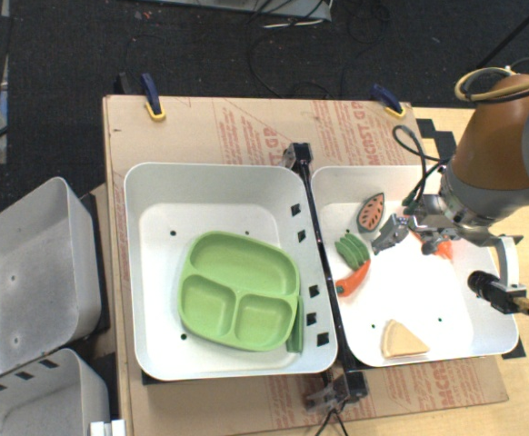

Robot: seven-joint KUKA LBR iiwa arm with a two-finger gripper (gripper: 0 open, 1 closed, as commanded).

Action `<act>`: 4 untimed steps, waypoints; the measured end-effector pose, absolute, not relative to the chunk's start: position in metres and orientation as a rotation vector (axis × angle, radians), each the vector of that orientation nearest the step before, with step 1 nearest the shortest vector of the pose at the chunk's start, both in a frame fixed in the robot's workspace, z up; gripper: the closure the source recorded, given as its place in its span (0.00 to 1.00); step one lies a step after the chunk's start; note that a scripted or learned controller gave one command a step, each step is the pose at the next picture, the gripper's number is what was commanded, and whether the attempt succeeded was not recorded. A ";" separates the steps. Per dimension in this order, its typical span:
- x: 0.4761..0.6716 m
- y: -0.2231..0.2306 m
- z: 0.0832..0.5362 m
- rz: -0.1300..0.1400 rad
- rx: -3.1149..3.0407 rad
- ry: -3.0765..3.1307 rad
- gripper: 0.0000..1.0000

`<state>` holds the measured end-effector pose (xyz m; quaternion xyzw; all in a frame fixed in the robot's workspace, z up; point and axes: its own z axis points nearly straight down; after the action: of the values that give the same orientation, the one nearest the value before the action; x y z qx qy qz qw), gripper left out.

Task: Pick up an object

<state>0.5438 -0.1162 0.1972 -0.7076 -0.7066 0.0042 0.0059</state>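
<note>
well, in the left bin [146, 189] lies a green tray [239, 291]. in the right bin [483, 343], a carrot [353, 269] lies near its left wall. the end effector [394, 234], whose grip state i cannot tell, should descend centred over it, clearing the watermelon slice [371, 212]; a wedge [401, 340] sits at the front edge.
</note>
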 end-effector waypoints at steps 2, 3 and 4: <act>0.547 -0.116 0.161 0.005 -2.220 -2.217 0.00; 0.548 -0.122 0.115 0.005 -2.220 -2.216 0.00; 0.548 -0.121 0.091 0.003 -2.221 -2.217 0.00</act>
<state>0.5477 -0.1209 0.0906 -0.7076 -0.7066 0.0010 0.0018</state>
